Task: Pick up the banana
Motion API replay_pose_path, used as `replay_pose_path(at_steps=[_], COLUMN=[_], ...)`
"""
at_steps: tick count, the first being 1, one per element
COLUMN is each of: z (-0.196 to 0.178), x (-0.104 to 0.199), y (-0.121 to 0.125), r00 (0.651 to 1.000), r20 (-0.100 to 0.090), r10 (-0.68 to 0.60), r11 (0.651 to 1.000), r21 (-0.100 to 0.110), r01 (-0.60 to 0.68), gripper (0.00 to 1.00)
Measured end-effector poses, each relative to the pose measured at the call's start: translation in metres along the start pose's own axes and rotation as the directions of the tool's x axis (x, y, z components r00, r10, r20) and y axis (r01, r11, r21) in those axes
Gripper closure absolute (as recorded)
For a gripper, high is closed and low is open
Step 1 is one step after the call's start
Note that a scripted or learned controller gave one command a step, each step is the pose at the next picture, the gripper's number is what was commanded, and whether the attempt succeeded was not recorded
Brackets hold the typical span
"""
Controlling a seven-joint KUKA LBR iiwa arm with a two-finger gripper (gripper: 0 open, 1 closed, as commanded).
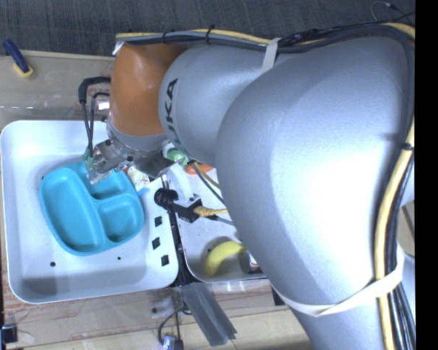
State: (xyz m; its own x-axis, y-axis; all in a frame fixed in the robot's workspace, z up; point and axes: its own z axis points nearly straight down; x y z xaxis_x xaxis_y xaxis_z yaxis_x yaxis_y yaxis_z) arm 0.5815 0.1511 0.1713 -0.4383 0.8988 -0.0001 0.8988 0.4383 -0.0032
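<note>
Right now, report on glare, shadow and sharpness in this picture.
Camera view: a broad soft highlight glares on the grey arm; the arm's bulk looks soft, being close to the lens; the banana lies in its shadow in the right bin; the blue tray is evenly lit and fairly sharp.

The floor (58, 6) at the top is dark grey carpet with thin lines running across it. Below it sits a light wooden bench (51, 82) with a pale, shiny top. A small blue and yellow clamp (17, 58) grips the bench's far left corner. At the bottom edge a grey metal bar (208, 312) sticks out at a slant, with black wires (168, 330) beside it. The light is soft and even
</note>
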Motion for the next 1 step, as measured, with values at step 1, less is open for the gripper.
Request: replay_pose_path(at_steps=[1], z=[-0.0461], x=[-0.0243], y=[-0.0272], r00=[0.997], r20=[0.001], r10=[0.076], r11=[0.997], r21=[-0.002], r01=[-0.076], gripper=[1.0])
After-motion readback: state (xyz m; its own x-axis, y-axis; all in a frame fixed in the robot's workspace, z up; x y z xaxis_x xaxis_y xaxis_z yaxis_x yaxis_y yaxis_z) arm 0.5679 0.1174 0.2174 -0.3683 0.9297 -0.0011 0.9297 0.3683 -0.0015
